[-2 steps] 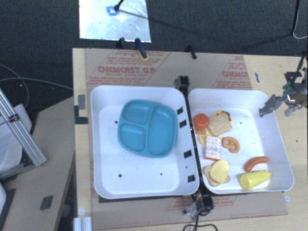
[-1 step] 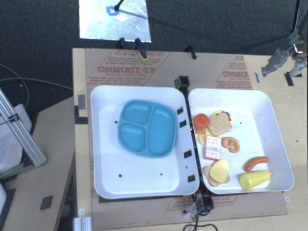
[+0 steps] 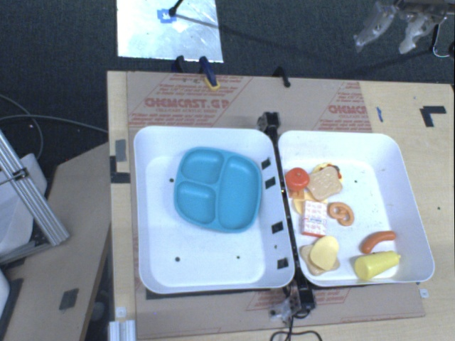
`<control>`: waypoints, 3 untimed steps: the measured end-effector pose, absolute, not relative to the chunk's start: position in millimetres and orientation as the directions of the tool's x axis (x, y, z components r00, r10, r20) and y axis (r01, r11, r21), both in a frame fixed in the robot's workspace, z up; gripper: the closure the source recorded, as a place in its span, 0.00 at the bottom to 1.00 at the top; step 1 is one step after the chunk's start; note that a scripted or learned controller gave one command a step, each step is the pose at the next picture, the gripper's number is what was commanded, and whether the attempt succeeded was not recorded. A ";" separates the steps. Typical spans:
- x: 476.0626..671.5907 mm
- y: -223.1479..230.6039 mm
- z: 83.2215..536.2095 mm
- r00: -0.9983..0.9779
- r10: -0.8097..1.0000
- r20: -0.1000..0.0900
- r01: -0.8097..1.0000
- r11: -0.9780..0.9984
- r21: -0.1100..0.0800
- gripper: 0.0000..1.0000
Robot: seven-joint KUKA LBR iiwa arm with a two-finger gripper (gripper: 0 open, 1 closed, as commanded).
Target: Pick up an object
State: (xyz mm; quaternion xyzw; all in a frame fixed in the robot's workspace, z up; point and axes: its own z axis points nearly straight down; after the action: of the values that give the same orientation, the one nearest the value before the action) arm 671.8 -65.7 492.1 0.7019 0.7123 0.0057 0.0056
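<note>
The gripper (image 3: 402,28) hangs far beyond the right white bin (image 3: 402,163), gripping nothing, its fingers spread. Inside that bin, near its front edge, lies a small orange-red plastic sausage (image 3: 377,241): light, stiff, slick; pinch across its middle.

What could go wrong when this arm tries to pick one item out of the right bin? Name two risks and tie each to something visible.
1. The toast slice, tomato and pretzel crowd together, so the pincer may nudge or grab a neighbour.
2. The yellow piece and sausage lie near the right bin's wall, which may block a finger.
</note>
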 end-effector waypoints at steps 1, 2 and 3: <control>668.5 20.1 521.8 -0.014 1.000 0.003 1.000 0.014 0.007 0.00; 587.0 81.3 537.1 -0.012 1.000 0.004 1.000 0.012 0.003 0.00; 552.2 174.6 535.1 -0.014 1.000 0.003 1.000 0.014 0.002 0.00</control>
State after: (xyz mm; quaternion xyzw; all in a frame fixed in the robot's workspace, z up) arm 552.2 174.6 535.1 0.7020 0.7122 0.0019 -0.0005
